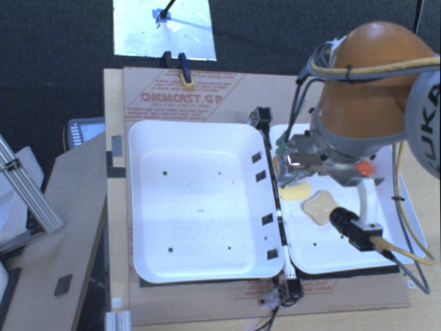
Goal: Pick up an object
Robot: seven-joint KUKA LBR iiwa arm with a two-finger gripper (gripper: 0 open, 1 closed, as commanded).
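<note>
The brown board on the bench is the biggest thing. It is flat and matte, and it has red printed letters near its far edge. Both bins stand on it.

The arm comes in from the right side and bends down over the right bin. Its rounded orange part is smooth and a little shiny, and it stands high over the far half of this bin. Under it is a grey ring. Yellow cables hang around the wrist.

The left bin is a shallow white tray of smooth plastic with rounded corners. A few small dark dots are on its floor. The right bin is of the same kind, and the arm covers a big part of it. Small black clips sit along the line where the two bins meet.

Behind the board lies a square metal sheet, bright and reflecting.

The gripper is a metal block that points down, close to the left wall of the right bin. If it is spread or pressed together, I cannot tell.

The yellow piece lies flat on the floor of the right bin, just below the gripper. The tan piece, thick, with soft corners like a slice of toast, lies just beside it, toward the near side.
</note>
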